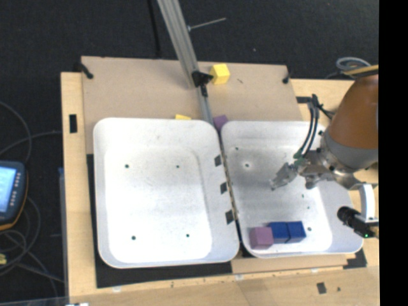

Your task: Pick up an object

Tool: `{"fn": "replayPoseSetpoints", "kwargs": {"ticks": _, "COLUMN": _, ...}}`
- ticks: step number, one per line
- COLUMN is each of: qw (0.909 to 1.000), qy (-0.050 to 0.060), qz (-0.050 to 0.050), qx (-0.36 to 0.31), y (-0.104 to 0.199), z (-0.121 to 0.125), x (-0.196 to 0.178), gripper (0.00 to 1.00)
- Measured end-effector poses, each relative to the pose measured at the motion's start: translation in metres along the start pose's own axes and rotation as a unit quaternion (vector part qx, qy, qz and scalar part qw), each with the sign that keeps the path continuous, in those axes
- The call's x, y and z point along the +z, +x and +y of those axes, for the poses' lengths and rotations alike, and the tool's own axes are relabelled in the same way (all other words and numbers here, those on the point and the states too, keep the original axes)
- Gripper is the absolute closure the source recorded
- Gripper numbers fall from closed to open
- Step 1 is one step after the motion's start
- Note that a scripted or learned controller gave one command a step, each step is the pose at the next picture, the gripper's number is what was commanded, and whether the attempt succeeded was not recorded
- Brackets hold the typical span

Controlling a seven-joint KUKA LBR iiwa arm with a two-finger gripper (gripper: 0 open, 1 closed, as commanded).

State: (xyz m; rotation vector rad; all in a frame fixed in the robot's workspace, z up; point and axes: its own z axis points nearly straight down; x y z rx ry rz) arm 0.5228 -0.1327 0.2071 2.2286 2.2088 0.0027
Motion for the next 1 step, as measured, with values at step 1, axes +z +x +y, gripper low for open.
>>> {"fn": "replayPoseSetpoints", "kwargs": {"ticks": 1, "qw": 1.0, "qy": 0.005, "qz": 0.0, "qx": -0.002, "y": -0.0438, "z": -0.0389, "x": 0.0723, "gripper": 0.0}}
